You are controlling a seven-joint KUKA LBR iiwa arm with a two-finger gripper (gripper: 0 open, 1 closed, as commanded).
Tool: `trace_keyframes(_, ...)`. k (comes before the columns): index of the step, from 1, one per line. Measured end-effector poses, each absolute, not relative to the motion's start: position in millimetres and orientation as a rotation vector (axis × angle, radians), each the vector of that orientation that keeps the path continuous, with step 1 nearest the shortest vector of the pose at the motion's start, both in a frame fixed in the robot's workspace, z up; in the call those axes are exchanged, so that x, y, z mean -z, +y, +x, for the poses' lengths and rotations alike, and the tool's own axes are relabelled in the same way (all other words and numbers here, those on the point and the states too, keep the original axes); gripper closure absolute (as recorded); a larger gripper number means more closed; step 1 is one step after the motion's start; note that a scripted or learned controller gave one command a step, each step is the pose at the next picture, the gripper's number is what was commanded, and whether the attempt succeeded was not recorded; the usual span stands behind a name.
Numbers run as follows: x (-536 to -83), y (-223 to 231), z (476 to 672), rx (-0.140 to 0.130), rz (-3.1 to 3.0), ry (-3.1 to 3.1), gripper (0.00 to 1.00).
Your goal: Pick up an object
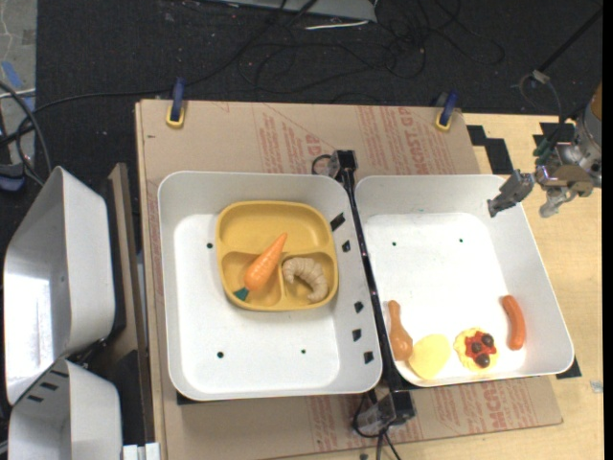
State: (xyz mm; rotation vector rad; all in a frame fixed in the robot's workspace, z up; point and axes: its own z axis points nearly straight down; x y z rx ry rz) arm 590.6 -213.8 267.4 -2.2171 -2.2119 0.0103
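Camera view: we see the pincer (529, 199) spread open and holding nothing, above the far right rim of the right bin (450, 192), well apart from the sausage (514, 321).

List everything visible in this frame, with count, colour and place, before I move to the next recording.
shallow white plastic bins: 2, white, side by side on the bench
yellow divided plate: 1, yellow, left bin
orange toy carrot: 1, orange, on the plate
pale curled shrimp: 1, beige, on the plate
orange drumstick-shaped toy: 1, right bin, near left corner
yellow disc: 1, right bin
yellow toy with dark red topping: 1, right bin
orange sausage: 1, right bin
gripper: 1, grey, above right bin's far right rim
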Motion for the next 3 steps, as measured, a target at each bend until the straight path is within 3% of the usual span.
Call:
trace_keyframes(1, -274, -213, 593.0, 0.000, -2.221, -2.223, 0.00)
trace_keyframes(2, -221, -208, 602.3, -0.004, -2.215, -2.223, 0.00)
trace_keyframes(3, -157, -210, 599.5, -0.005, -2.219, -2.217, 0.00)
